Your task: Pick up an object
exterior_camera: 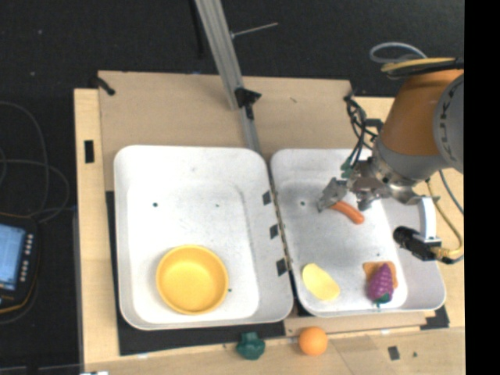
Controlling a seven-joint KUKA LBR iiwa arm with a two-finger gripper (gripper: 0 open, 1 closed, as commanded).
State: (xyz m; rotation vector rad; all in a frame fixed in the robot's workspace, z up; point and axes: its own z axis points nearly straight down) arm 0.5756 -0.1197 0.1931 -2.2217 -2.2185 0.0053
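Note:
My gripper [345, 203] hangs low over the middle of the right bin [312, 170], open, with one finger [326, 201] to the left and the other to the right. A small orange carrot [351, 213] lies on the bin floor right beneath and between them; I cannot tell whether they touch it. A yellow lemon-shaped piece [319, 281] lies at the bin's front. A purple grape bunch [380, 282] rests on an orange piece at the front right.
The left bin [187, 178] holds a yellow bowl [191, 279] at its front. An orange ball [312, 341] and a green toy [251, 346] lie on the bench in front of the bins. A metal pole [226, 61] slants across the back.

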